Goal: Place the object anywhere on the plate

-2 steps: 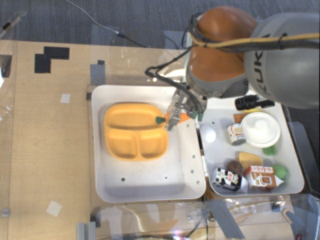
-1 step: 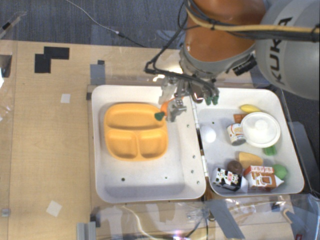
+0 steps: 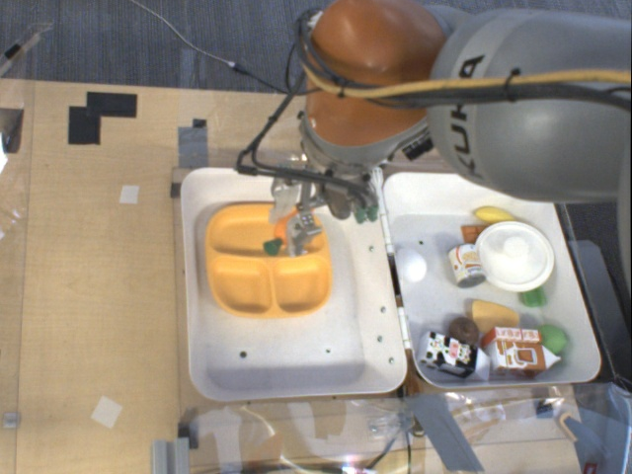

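The arm (image 3: 474, 77) is angled down over the left bin (image 3: 365, 304), gripper (image 3: 294, 233) lowered onto the yellow plate's (image 3: 242, 289) far-right edge, clenched on a small orange-and-green object (image 3: 276, 242)

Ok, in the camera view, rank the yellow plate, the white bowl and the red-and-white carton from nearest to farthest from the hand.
1. Yellow plate, in the left bin: directly under the hand.
2. White bowl, upper part of the right bin: well off to the view's right of the hand.
3. Red-and-white carton, at the right bin's near edge: farthest, right and toward the view's bottom.
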`<state>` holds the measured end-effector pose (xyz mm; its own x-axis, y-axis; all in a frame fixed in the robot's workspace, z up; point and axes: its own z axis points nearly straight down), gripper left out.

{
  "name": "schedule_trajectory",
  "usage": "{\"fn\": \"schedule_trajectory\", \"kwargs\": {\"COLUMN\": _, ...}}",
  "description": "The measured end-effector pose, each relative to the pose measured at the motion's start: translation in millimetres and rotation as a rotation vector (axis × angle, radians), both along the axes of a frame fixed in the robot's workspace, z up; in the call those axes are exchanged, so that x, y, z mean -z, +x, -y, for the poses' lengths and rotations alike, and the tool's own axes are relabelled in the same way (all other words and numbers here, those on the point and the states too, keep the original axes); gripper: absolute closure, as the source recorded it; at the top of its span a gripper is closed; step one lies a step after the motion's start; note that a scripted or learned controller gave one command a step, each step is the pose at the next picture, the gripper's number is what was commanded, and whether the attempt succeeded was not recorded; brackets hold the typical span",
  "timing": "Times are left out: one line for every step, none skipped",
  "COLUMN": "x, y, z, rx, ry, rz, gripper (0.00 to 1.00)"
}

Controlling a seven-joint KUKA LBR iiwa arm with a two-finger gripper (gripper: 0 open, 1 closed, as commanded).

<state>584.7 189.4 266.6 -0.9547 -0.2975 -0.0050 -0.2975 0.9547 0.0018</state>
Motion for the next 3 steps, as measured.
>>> {"fn": "schedule_trajectory", "kwargs": {"x": -2, "y": 1, "z": 1, "rx": 0.002, "ry": 0.001, "rz": 0.004, "gripper": 0.00}}
{"fn": "schedule_trajectory", "kwargs": {"x": -16, "y": 3, "z": -1, "rx": 0.002, "ry": 0.006, "rz": 0.014, "gripper": 1.00}}
{"fn": "schedule_trajectory", "kwargs": {"x": -37, "y": -28, "z": -39, "rx": 0.002, "ry": 0.003, "rz": 0.007, "gripper": 1.00}}
